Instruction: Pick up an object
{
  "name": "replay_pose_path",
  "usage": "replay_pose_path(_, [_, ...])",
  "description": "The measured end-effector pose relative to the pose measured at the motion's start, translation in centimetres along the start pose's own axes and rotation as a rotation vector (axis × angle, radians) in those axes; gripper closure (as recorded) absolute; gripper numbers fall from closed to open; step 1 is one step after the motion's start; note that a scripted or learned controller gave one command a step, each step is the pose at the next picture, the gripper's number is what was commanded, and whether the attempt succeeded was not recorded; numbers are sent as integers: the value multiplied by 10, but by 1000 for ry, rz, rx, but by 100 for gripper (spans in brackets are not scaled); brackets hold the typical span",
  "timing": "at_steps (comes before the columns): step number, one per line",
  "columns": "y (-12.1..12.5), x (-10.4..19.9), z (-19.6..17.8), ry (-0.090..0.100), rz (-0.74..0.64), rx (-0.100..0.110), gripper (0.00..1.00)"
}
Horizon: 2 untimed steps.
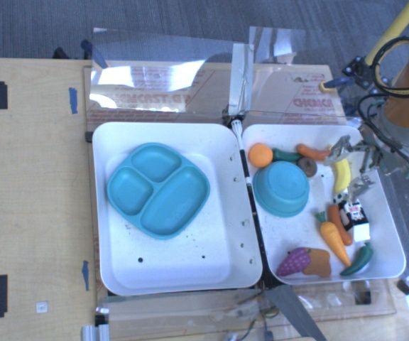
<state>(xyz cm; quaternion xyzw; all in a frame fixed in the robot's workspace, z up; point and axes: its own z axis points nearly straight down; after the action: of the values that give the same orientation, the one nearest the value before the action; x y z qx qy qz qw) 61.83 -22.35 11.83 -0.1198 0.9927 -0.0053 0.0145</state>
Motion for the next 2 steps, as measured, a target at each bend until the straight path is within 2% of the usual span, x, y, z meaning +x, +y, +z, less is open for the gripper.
replay_pose_path(1, [8,36,7,-25,0,13,0])
replay_pose_path(2, [34,68,4,-33,39,19,0])
